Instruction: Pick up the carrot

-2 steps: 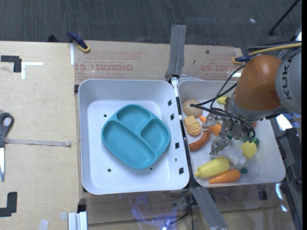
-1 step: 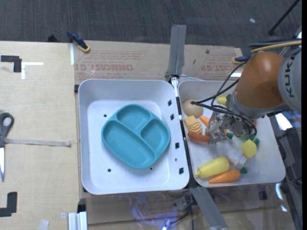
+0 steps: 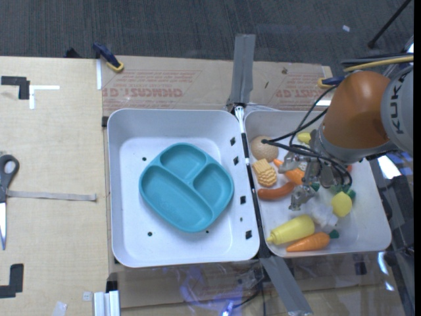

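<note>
While my claw (image 3: 301,199) hovered in right bin (image 3: 368,242), grip state unclear, carrot (image 3: 309,243) lay beside yellow bottle (image 3: 291,230); left bin (image 3: 118,196) held blue tray (image 3: 187,187); scissors (image 3: 5,183) on bench.

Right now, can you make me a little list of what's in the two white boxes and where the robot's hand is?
left bin: holds a blue divided plate
right bin: holds toy food
carrot: lies near the front edge of the right bin, beside a yellow bottle
other food: corn, sausage, lemon, a tan round piece
gripper: over the middle of the right bin, above and apart from the carrot
carrot picked up: not yet
bench: scissors lie at its left edge
</note>
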